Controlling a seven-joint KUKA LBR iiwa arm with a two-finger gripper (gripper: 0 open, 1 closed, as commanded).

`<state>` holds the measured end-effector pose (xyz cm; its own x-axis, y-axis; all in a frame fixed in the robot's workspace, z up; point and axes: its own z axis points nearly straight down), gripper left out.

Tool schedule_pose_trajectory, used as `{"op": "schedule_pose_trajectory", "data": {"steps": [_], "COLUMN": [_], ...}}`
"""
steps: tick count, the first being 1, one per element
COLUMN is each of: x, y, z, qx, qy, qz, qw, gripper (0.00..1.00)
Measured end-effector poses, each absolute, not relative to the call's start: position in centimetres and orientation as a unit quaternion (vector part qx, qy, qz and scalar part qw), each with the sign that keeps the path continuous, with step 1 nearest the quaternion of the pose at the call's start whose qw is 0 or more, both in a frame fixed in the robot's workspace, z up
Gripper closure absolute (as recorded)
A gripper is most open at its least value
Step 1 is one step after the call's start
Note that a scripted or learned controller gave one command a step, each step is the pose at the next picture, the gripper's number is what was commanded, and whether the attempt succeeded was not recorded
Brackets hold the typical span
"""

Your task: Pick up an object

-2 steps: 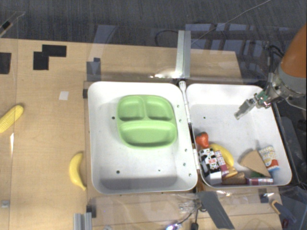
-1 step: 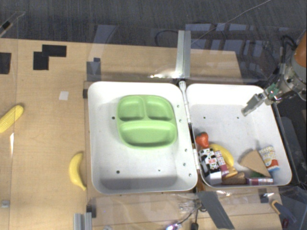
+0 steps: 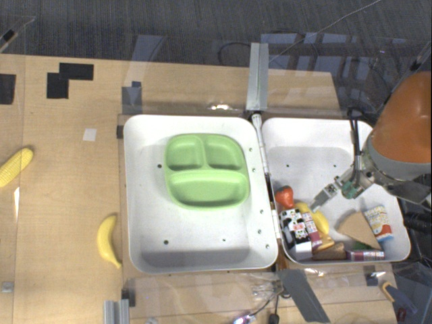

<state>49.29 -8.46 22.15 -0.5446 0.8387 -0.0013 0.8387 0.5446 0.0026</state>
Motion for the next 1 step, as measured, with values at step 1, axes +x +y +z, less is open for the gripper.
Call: {"op": "schedule_pose_trajectory", "data": {"steps": [1], "x": [50.47], "y": [-9.07], "z": [11.86], "qx": [0.453], "qy": [0.891], "qz": [0.0074], "qw": [0.015], "gripper": [0.0]}}
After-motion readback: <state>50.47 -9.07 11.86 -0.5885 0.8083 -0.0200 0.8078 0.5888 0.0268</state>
